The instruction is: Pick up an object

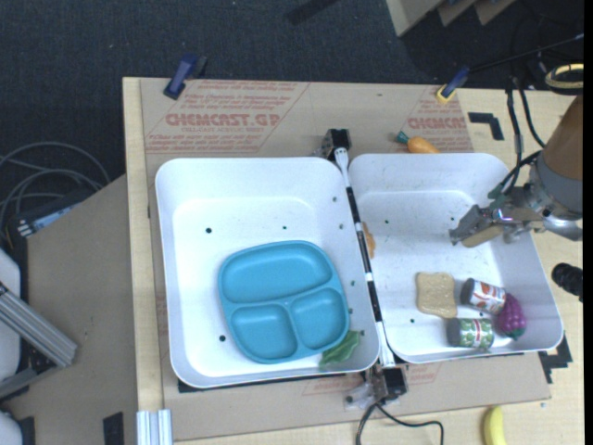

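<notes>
My gripper hangs over the right bin, near its right middle, with nothing visibly in it. Below it, toward the bin's front right corner, lie a slice of toast, a red can on its side, a green can on its side and a purple bunch of grapes. These objects are close together, and the gripper is apart from all of them. A small orange-brown item rests against the bin's left wall.
The left bin holds a blue divided plate and a green leafy item at its front right corner. An orange carrot-like toy lies on the board behind the right bin. A yellow item sits off the front edge.
</notes>
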You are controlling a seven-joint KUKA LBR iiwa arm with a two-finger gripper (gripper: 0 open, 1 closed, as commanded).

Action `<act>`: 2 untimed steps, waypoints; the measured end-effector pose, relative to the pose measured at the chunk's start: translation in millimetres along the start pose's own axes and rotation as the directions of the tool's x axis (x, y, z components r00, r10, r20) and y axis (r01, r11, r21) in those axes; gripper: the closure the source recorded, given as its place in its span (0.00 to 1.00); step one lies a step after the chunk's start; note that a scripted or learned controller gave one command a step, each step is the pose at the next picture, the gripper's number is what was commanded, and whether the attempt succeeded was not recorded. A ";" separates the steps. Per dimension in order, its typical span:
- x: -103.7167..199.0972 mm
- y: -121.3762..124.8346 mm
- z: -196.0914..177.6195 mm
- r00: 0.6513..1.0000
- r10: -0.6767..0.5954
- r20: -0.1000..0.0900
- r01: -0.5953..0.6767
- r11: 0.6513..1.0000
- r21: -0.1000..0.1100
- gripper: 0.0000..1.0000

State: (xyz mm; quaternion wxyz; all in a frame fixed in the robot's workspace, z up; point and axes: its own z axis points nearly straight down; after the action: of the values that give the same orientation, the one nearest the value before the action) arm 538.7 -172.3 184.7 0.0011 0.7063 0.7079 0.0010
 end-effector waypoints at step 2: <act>-47.3 50.3 91.5 1.000 -0.002 -0.006 0.002 1.000 0.001 0.00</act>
State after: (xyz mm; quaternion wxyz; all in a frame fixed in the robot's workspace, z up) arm 589.4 -219.5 93.4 -0.0014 0.7054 0.7088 0.0028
